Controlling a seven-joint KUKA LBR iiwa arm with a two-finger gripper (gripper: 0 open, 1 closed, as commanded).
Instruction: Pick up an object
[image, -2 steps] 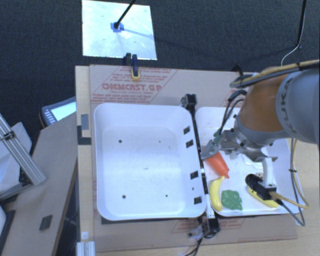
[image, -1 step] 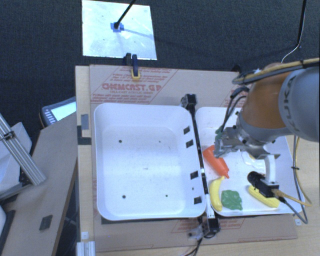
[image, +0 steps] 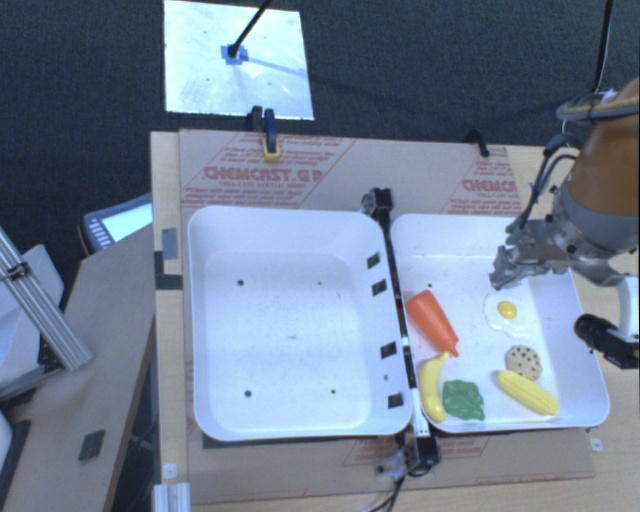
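Note:
The right bin (image: 590, 400) holds several toy foods. An orange carrot (image: 432, 318) lies near its left wall, with a yellow banana (image: 432, 388) and a green leafy piece (image: 463, 399) below it. A fried egg (image: 506, 312) lies toward the right, a brown cookie (image: 522, 361) sits under it, and a yellow corn cob (image: 528, 392) rests at the front right. My gripper (image: 503, 277) hangs just above the egg's upper edge, reaching in from the right. Nothing is visible between its tips.
The left bin (image: 200, 330) stands beside the right one, with a black clipped divider (image: 392, 310) between them. Both rest on a cardboard sheet (image: 300, 165). A grey rail (image: 40, 310) stands at the far left.

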